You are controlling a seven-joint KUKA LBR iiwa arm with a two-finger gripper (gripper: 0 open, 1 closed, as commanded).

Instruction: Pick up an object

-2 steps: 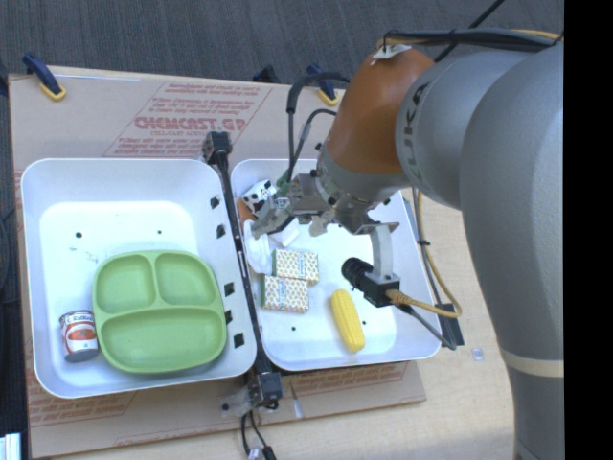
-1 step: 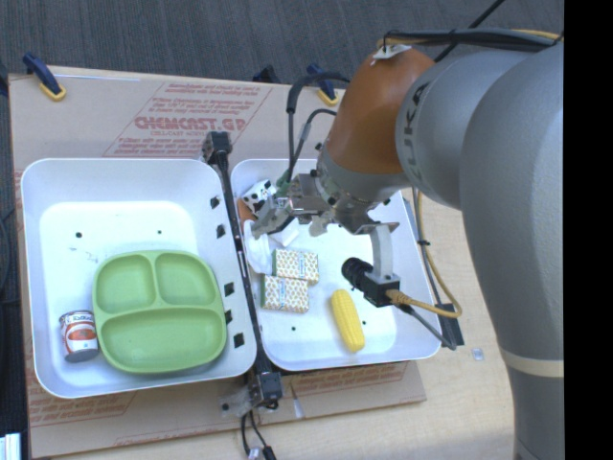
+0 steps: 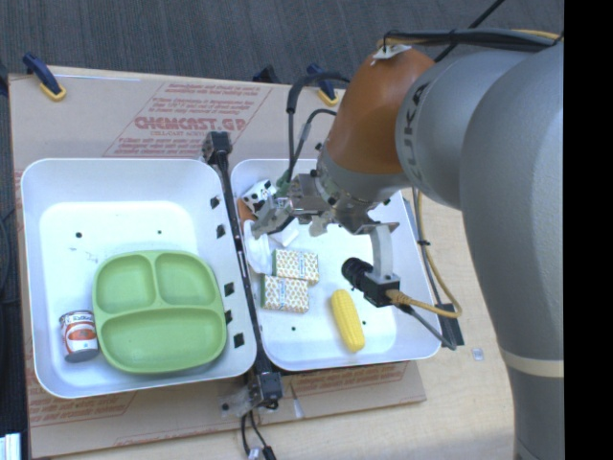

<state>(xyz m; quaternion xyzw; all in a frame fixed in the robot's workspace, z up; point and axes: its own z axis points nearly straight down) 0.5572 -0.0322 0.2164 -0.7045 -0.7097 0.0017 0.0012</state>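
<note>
My gripper [image 3: 275,213] is low over the far left part of the right bin [image 3: 407,338], under the orange-banded wrist. Just below it lie a crumpled white piece [image 3: 259,253] and two pale patterned packets [image 3: 297,264] [image 3: 285,294], one in front of the other. A yellow corn cob [image 3: 347,320] lies toward the bin's front. A small black-and-white object [image 3: 254,197] and a bit of something orange [image 3: 246,212] sit by the bin's left wall, close to the gripper. Nothing is visibly held.
The left bin [image 3: 57,199] holds a green divided plate [image 3: 158,310] and a small red-and-white can [image 3: 79,335] at its front left corner. The arm covers the right bin's far right side. Cardboard [image 3: 182,113] lies behind the bins.
</note>
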